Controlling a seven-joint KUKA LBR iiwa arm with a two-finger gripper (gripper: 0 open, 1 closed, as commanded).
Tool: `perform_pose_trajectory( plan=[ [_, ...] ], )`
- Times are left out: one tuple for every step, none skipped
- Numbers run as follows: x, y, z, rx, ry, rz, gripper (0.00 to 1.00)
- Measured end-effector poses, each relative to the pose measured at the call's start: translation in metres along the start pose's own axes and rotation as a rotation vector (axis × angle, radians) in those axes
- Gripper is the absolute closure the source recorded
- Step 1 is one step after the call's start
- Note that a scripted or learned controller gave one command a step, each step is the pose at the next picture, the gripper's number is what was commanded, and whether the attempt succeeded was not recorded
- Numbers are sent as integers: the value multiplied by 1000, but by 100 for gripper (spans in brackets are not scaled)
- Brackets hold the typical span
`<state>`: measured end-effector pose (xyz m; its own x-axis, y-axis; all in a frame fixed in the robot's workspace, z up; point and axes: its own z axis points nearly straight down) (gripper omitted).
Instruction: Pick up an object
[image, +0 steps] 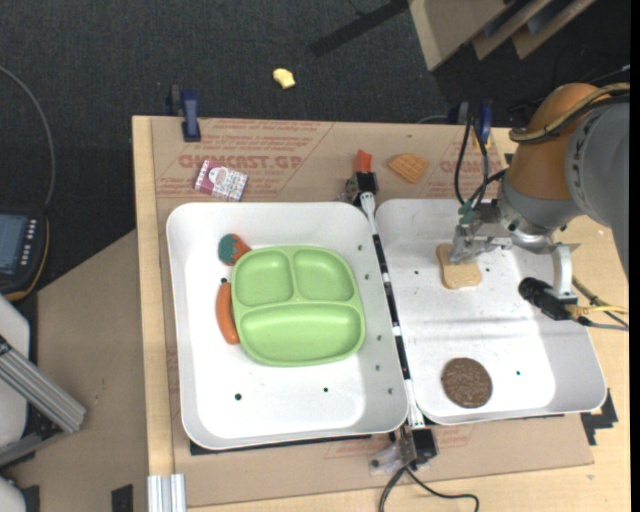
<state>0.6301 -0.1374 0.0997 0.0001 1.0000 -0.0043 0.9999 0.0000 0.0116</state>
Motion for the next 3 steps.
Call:
perform_pose_trajectory(
  plan=[
    [-42, -38, -66, 9, 2, 3, 100],
    [-40, -37, -63, 10, 3, 1, 0],
    [13, -23, -41, 14, 5, -3, 0]
  ],
)
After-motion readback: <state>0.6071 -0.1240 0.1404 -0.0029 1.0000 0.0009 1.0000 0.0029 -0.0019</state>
